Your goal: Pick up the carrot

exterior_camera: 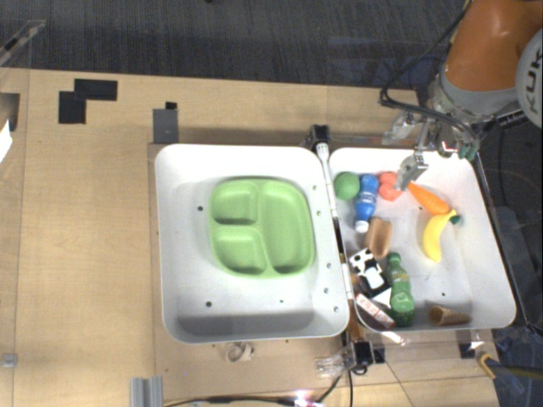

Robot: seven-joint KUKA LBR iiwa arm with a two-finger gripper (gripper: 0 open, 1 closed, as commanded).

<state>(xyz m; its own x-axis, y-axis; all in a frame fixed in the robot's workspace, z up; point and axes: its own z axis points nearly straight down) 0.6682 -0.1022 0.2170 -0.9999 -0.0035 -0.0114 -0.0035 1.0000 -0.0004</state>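
Carrot [428, 198], right bin [488, 227]: likely light, rigid, smooth plastic, tapered; best gripped across thick middle; end effector [413, 170] just beside, grip state indiscernible.

Gripper [413, 170] low (arm from right)

Even, fairly bright overhead light, no hard glare. White bins [174, 227] look slightly washed out, soft shadows along their inner walls. Green tray [259, 225] shows gentle shading. Overall low-res, mildly soft; dark floor at top is murky.
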